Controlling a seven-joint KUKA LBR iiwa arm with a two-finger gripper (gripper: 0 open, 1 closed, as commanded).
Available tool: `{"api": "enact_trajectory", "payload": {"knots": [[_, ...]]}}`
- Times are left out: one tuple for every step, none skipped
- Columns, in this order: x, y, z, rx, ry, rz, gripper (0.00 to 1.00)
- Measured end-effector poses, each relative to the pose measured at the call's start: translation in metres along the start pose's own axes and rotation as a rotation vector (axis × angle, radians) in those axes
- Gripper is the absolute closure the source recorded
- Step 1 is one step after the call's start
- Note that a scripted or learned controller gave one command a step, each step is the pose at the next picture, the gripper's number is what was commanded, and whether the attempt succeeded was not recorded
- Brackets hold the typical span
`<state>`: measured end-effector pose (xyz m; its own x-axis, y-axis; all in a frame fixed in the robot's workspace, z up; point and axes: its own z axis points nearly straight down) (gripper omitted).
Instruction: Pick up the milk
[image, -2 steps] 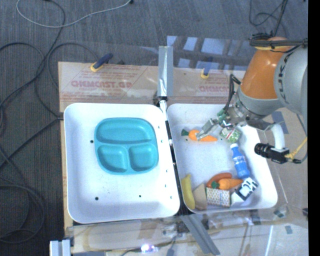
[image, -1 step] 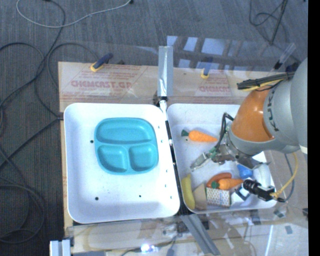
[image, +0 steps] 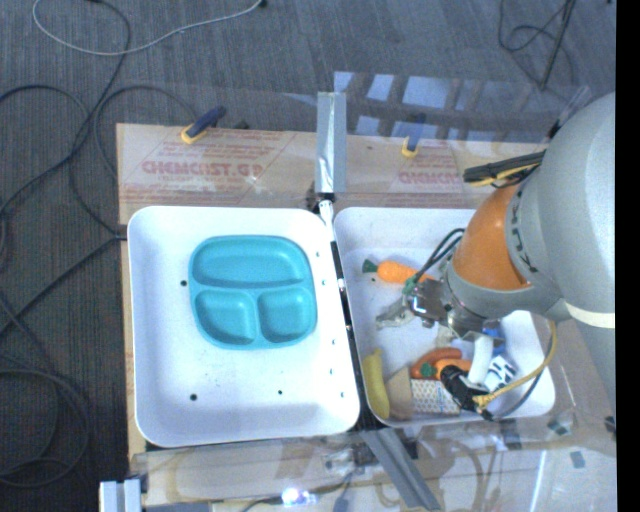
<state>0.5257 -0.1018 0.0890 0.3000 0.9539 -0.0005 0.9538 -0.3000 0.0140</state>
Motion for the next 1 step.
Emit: {"api": "enact_trajectory", "payload": {"knots": [[0.002,0.0802,-0.0312,0.016,-0.005,-0.038,0.0]]}}
